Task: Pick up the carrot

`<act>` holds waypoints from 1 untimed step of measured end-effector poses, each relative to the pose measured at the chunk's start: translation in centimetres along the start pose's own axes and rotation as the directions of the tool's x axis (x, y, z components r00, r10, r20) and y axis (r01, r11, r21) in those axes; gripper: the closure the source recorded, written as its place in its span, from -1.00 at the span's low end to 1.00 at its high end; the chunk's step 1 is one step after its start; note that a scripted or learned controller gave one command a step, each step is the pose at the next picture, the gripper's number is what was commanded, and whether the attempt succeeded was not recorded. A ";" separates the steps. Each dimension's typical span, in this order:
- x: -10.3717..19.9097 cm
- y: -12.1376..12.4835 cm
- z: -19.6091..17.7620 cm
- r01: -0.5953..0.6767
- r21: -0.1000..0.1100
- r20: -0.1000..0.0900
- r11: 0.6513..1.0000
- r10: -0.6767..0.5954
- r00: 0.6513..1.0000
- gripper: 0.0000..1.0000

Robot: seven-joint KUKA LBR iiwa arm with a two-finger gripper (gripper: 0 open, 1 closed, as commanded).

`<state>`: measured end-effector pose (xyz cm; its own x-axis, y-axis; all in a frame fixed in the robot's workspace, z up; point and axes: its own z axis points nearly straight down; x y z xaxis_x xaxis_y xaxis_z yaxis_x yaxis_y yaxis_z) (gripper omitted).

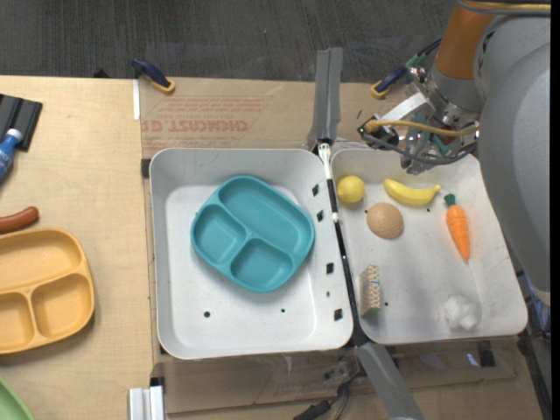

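The carrot (pixel 458 228), orange with a green top, lies in the right bin (pixel 490 322) near its right wall, tip pointing toward the front. My gripper (pixel 420 157) hangs over the bin's far edge, just above the banana (pixel 411 192) and up and to the left of the carrot. It is apart from the carrot. The grey arm with its orange band (pixel 464 33) rises behind it at the upper right.
A yellow lemon (pixel 351 189), a tan egg-shaped thing (pixel 384 220), a wrapped snack bar (pixel 372 289) and a small white lump (pixel 459 312) share the right bin. A teal divided plate (pixel 252 233) lies in the left bin (pixel 175 322). A yellow tray (pixel 39 291) sits on the bench at left.
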<state>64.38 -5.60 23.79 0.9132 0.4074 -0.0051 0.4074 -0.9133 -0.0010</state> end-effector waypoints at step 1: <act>-2.5 6.7 -1.9 -0.061 0.000 -0.001 0.998 0.061 0.998 1.00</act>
<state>64.82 -12.75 25.70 0.9364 0.3508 -0.0045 0.3508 -0.9364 -0.0008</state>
